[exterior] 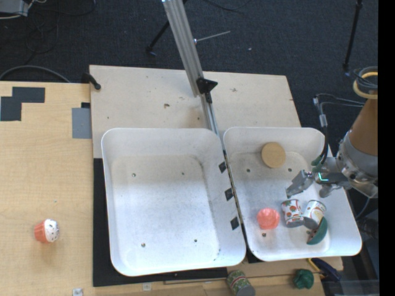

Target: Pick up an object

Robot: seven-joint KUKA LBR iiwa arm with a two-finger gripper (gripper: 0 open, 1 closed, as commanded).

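- I see the gripper (312, 187) over the right bin (345, 242), arm coming in from the right edge; jaws look spread apart w/ nothing between them, tips above the cans, not clearly touching anything.
- Right bin contents: tan round disc (273, 154) near the back; pink-red ball (267, 218) at front-left; red-white can (292, 212) and white can (313, 211) side by side just below the jaws; dark green curved piece (319, 233) touching the white can's front side.
- Left bin (117, 147): I see bare white floor, only small dark specks.
- Outside the bins: small red-white figure (47, 231) on the wooden bench (37, 165) at far left; green lump (302, 279) and a can-like item (238, 282) at the front edge, the latter partly cut off, can't ID it.
- Arm's upper part is cut off at the right edge.
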